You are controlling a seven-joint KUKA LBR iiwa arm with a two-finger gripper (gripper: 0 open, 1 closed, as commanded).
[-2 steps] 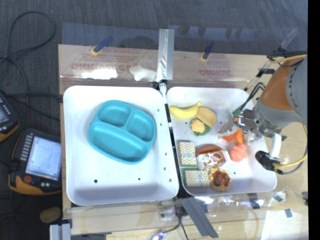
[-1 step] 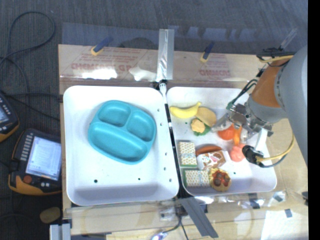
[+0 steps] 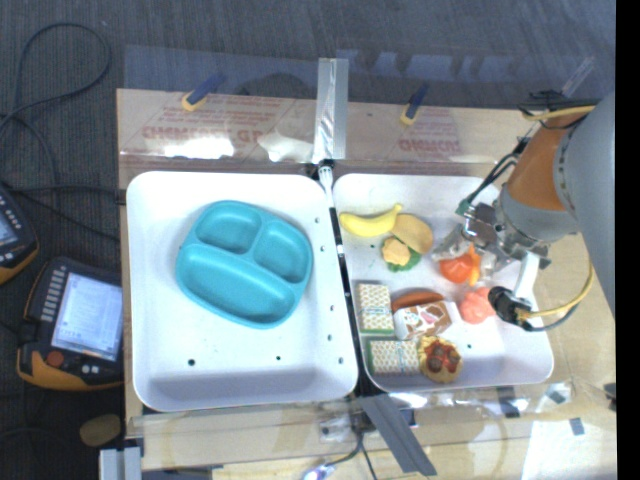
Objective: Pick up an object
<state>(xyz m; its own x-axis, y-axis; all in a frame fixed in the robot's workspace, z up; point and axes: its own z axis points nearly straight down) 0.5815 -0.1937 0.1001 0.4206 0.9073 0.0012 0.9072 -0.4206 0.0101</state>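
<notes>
My gripper (image 3: 470, 251) is down in the right bin (image 3: 535, 363), directly over an orange toy vegetable (image 3: 458, 268) that sits right beneath it; from above I cannot tell whether anything is in my grasp. Nothing looks lifted yet, so the pick itself is still to do. A pink-red piece (image 3: 477, 306) lies just beside it, a banana (image 3: 368, 222) farther off.

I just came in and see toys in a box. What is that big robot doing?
The robot arm reaches into the right bin, which holds toy food. Its hand is low over an orange toy, near a banana and a burger. Nothing looks lifted yet. The left bin holds a blue divided plate.
</notes>
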